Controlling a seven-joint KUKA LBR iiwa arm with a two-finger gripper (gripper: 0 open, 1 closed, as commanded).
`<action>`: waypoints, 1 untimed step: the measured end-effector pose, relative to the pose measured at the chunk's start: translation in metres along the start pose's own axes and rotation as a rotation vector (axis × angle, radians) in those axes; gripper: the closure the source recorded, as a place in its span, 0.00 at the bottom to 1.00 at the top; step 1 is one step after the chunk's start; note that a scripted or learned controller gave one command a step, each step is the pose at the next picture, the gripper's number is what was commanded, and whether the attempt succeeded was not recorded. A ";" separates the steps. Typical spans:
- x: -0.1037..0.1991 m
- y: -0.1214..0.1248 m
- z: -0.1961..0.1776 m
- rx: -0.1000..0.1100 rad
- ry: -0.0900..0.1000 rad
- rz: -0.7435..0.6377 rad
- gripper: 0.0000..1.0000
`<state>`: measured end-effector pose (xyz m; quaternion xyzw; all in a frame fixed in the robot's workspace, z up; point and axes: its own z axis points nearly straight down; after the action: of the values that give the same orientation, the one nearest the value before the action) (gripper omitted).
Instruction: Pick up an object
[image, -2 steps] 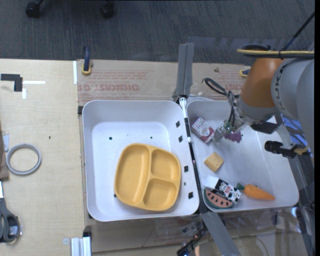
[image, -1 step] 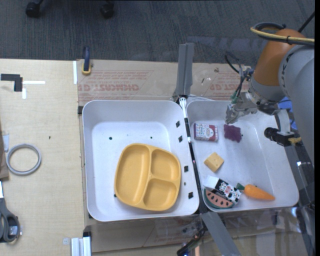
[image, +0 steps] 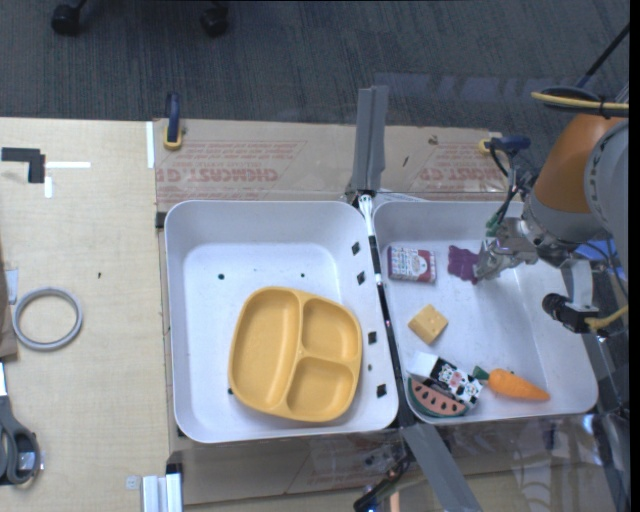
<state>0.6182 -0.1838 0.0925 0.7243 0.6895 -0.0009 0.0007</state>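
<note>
Yellow plate (image: 296, 353) in left bin (image: 190, 330); carrot (image: 517, 385), cheese (image: 428, 324) in right bin (image: 545, 340)

Tape roll (image: 45, 318): lies flat on the wooden bench, left of the bins.
Scissors (image: 17, 452): at the left edge, below the roll.
Clamp (image: 173, 121): on the cardboard's top-left corner.

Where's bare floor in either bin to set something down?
Left bin: strip behind and left of the yellow plate. Right bin: middle, between cheese and carrot. Crowded: front corner by the watermelon slice, and back, around the gripper.
</note>
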 end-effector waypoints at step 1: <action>-0.025 0.011 0.000 0.000 0.000 0.040 0.00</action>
<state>0.6282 -0.2094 0.0925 0.7380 0.6748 -0.0005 0.0007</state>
